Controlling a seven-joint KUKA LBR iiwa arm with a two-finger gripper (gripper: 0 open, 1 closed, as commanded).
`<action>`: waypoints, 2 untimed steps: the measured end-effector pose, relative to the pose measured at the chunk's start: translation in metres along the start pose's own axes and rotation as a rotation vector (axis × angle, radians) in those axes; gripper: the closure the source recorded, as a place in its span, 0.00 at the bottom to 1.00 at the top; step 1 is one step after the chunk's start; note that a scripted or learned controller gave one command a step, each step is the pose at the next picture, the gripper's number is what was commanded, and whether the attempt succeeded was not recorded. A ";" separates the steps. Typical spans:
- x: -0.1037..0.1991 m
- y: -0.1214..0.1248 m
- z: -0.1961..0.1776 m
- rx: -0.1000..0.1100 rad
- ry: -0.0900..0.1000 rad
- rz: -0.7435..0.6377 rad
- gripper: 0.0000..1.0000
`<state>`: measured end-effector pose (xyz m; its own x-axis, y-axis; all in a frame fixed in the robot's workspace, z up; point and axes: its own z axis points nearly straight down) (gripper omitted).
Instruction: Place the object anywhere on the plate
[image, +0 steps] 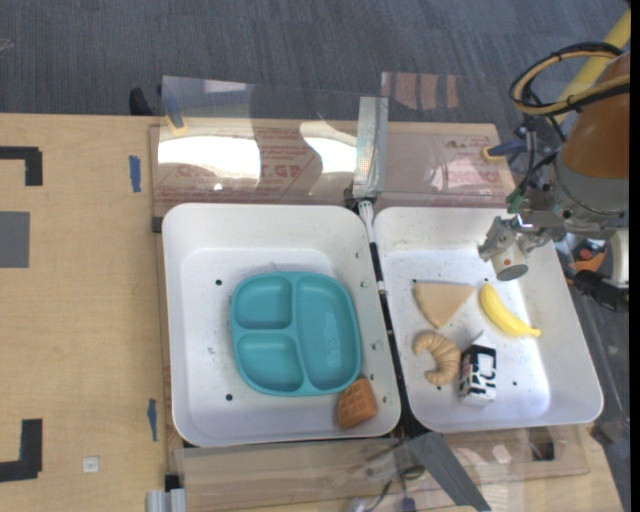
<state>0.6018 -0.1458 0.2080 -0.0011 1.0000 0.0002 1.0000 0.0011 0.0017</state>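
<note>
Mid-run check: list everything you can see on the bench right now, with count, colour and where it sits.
plate: 1, teal, three compartments, in the left bin
cookie-like piece: 1, orange-brown, left bin, just off the plate's near right corner
left bin: 1, white
right bin: 1, white
wedge: 1, tan, right bin
banana: 1, yellow, right bin, right of the wedge
croissant: 1, light brown, right bin, below the wedge
small carton: 1, black and white, beside the croissant
gripper: 1, grey, above the right bin's far right

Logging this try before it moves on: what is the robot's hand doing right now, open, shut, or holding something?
Hand: cannot be told; it hangs over the right white bin, near the yellow banana.
</note>
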 end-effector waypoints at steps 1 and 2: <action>0.074 -0.085 0.025 0.004 0.002 -0.004 1.00; 0.162 -0.070 0.024 0.002 0.002 -0.008 1.00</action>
<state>0.5312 0.0164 0.1836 -0.0094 1.0000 0.0025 1.0000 0.0094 -0.0004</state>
